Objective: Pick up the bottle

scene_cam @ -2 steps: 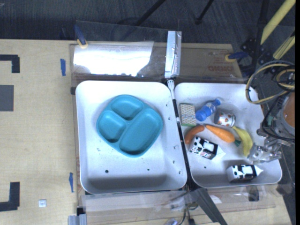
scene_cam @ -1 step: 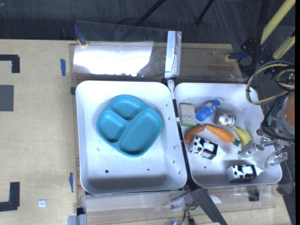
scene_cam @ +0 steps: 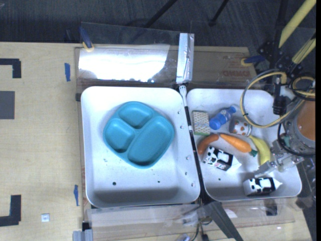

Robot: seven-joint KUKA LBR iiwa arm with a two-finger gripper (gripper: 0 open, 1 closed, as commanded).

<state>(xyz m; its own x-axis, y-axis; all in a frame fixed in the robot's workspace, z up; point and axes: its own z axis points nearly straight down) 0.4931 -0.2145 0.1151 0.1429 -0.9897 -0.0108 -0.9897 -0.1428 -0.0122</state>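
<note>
hand [scene_cam: 273, 165] low over the right bin [scene_cam: 293, 187], near the front-right corner; can't tell its state from here.
reach step, nothing grasped that i can see. the bottle [scene_cam: 222, 118], blue, lies on its side toward the bin's back-left, beside the carrot [scene_cam: 235, 142], well apart from me. next i judge: lift clear, cross over the banana [scene_cam: 262, 150], line up with its tilt.

Robotics lab: plywood bench [scene_cam: 35, 149] with tape markers [scene_cam: 15, 68], two white bins [scene_cam: 95, 185], tripod legs [scene_cam: 225, 4], loose cables [scene_cam: 261, 84].
</note>
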